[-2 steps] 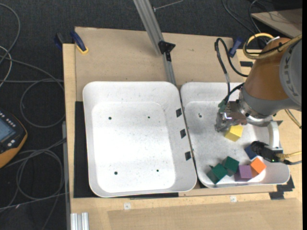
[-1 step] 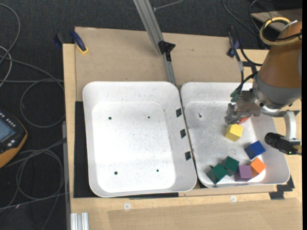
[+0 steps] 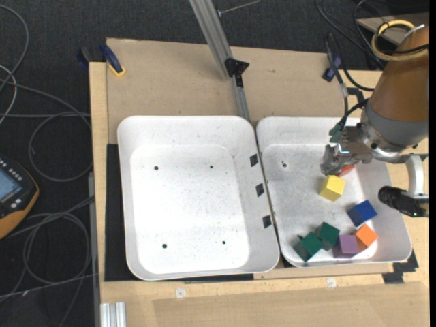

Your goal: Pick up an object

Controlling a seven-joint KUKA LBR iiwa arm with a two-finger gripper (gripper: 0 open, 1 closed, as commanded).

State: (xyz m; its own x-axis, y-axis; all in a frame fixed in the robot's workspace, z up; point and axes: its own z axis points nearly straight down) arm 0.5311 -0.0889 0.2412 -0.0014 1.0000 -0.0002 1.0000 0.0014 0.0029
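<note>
Whether the jaws are parted or closed cannot be made out; the gripper (image 3: 338, 161) is seen low in the right bin (image 3: 289, 138), just above the yellow cube (image 3: 332, 188). Open floor is left around that cube. Blue (image 3: 362, 212), orange (image 3: 366, 235), purple (image 3: 348, 244) and green blocks (image 3: 319, 240) are crowded against the near rim.

Yellow block (image 3: 332, 188) tilted, mid right bin, resting on floor.
</note>
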